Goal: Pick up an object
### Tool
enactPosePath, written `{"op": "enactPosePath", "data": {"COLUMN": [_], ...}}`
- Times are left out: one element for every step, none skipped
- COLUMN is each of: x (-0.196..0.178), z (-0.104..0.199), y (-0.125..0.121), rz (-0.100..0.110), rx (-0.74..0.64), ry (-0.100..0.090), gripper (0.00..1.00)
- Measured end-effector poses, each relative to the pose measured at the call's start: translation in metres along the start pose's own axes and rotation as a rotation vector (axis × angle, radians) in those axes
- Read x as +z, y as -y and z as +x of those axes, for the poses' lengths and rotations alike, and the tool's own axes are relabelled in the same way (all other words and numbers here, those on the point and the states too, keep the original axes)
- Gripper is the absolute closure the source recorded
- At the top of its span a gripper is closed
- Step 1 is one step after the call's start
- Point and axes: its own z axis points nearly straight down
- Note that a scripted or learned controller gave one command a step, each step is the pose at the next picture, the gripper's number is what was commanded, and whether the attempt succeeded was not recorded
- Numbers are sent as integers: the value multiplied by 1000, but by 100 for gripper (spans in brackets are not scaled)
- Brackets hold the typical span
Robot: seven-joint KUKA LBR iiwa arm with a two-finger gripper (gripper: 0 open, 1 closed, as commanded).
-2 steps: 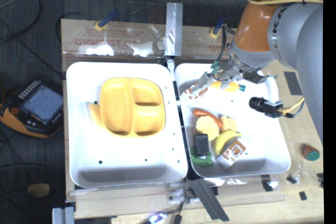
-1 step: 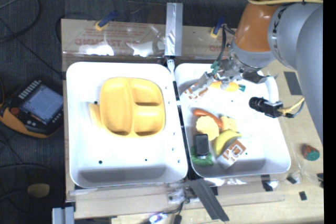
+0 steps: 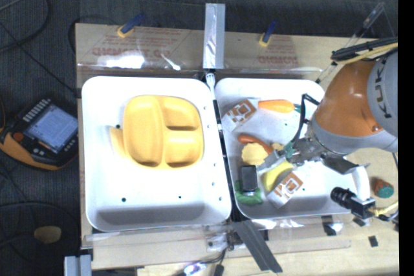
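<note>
My gripper (image 3: 290, 152) hangs low over the middle of the right bin (image 3: 310, 86), coming in from the right under the orange-banded wrist. It is just right of a yellow lemon-like fruit (image 3: 254, 153) and just above a yellow banana (image 3: 278, 172). Below the banana lies a white box with a brown pattern (image 3: 287, 187). To the lower left are a black block (image 3: 248, 176) and a green piece (image 3: 250, 195). A reddish sausage shape (image 3: 251, 138), an orange carrot (image 3: 276, 105) and a second patterned white box (image 3: 239, 113) lie toward the far side. Nothing is seen held.
The left bin (image 3: 97, 139) holds a yellow divided plate (image 3: 162, 130). A metal divider (image 3: 214, 35) stands behind the gap between the bins. A handheld device (image 3: 42, 132) lies on the floor at the left.
</note>
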Motion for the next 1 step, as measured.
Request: {"op": "enactPosePath", "data": {"x": [61], "z": [-34], "y": [-112], "rz": [-14], "rx": [57], "ry": [5], "gripper": [0]}}
